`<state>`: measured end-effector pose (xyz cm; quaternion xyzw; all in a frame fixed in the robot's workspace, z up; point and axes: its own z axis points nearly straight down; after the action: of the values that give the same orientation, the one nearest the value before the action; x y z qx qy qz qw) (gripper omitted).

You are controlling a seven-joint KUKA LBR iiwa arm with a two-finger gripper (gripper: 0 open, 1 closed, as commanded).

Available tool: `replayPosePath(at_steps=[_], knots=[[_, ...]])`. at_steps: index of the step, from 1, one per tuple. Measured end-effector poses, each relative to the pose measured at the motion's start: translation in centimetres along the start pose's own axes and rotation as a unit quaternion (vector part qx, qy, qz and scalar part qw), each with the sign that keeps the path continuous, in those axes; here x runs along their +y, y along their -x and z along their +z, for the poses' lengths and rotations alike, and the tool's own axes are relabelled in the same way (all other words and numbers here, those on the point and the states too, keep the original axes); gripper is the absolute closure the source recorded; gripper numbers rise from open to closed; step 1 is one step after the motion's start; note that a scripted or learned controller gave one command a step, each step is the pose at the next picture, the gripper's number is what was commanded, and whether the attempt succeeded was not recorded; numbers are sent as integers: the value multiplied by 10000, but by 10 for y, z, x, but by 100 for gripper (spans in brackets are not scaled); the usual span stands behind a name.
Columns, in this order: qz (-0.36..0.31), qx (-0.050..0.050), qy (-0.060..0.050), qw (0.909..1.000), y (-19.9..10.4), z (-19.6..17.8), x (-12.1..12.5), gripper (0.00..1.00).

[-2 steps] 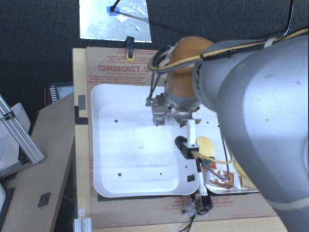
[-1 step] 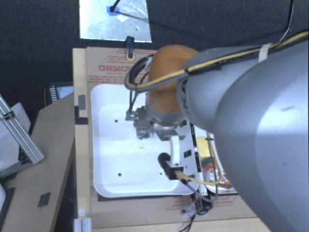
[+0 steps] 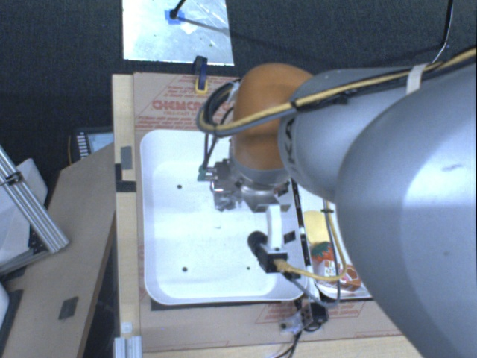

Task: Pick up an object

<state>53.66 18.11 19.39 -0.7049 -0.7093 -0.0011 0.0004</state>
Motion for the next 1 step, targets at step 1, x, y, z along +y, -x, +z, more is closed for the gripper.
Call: replayPosePath(at_steps=[1], knots=[[1,-2,-2,10000,0,0,0,0]])
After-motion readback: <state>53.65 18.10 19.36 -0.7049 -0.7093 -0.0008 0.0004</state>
